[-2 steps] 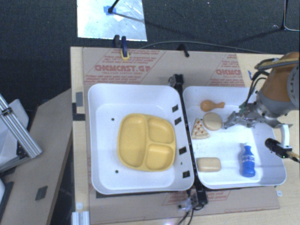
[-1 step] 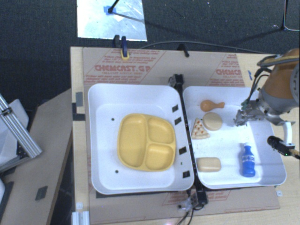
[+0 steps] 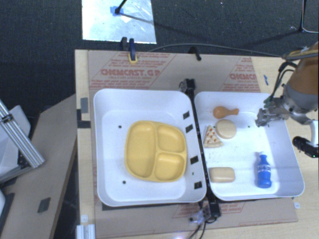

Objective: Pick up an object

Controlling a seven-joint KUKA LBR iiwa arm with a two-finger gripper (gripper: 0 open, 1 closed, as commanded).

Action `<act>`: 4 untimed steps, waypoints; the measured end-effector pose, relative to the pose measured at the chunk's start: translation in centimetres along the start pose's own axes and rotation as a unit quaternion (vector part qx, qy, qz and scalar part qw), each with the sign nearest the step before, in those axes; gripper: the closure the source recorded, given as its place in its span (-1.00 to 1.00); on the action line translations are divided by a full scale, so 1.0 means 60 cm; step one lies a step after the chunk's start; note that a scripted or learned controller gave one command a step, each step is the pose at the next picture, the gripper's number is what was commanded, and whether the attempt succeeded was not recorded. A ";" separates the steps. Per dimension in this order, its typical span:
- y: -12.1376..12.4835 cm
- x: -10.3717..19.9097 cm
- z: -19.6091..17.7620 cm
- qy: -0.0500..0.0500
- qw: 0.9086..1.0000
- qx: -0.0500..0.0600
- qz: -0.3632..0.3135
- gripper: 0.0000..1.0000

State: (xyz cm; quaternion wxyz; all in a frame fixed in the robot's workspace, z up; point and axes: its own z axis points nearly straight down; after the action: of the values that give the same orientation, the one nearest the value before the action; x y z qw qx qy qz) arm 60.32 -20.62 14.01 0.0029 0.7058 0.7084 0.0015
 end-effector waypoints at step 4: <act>-0.029 0.211 -0.168 0.002 1.000 0.002 -0.003 1.00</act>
State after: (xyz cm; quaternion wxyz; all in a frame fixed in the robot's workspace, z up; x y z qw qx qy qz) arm 58.47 -7.97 24.06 0.0000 0.7035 0.7107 0.0015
